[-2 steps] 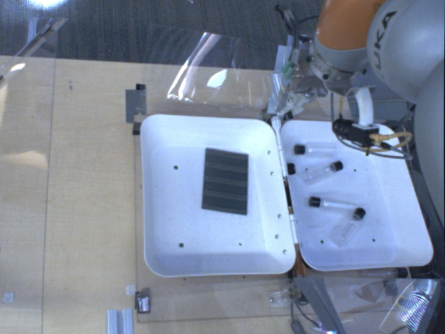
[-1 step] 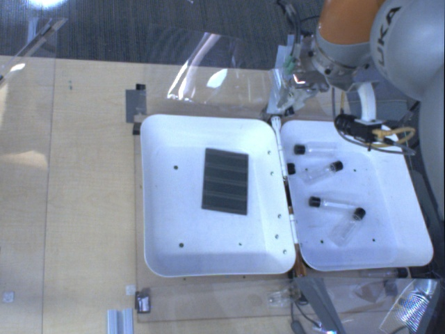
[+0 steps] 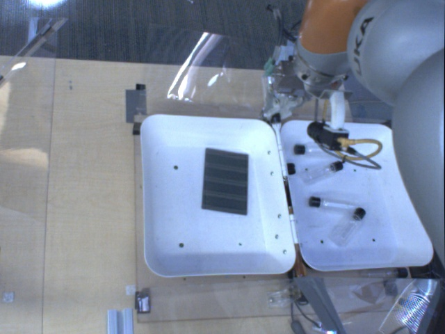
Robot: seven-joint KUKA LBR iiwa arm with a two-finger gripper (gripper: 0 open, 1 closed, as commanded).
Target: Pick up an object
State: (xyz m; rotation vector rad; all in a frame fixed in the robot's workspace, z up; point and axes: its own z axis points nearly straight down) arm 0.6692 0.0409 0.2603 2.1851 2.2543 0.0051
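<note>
Your tool (image 3: 278, 106) hangs over the left bin's (image 3: 160, 186) far right corner; grip state unreadable; dark pad (image 3: 225, 181) lies mid-bin

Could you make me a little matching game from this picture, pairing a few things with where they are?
Things:
1. dark ridged slab
2. clear vials with black caps
3. pincer
4. orange band

Places:
A. above the far edge where the bins meet
B. right bin
C. on the arm, above the wrist
D. middle of the left bin

Pairs: 1-D, 2-B, 3-A, 4-C
</note>
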